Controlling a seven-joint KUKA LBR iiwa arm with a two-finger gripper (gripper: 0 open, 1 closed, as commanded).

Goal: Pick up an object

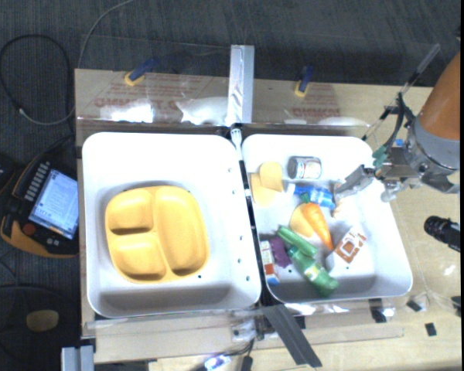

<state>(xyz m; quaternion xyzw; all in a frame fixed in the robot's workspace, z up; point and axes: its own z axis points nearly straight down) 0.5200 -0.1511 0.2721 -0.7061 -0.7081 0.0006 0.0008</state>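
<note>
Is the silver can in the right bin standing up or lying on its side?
On its side. The can lies flat at the back of the right bin, its long side facing the camera, beside the yellow block.

One fixed camera, high above the bench [417,230], looking down at a slant.

It stands far enough back to take in both white bins whole, the left bin [100,157] and the right bin [387,230] side by side near the middle, with dark floor along the top and left, and the arm [441,122] entering from the right edge.
</note>
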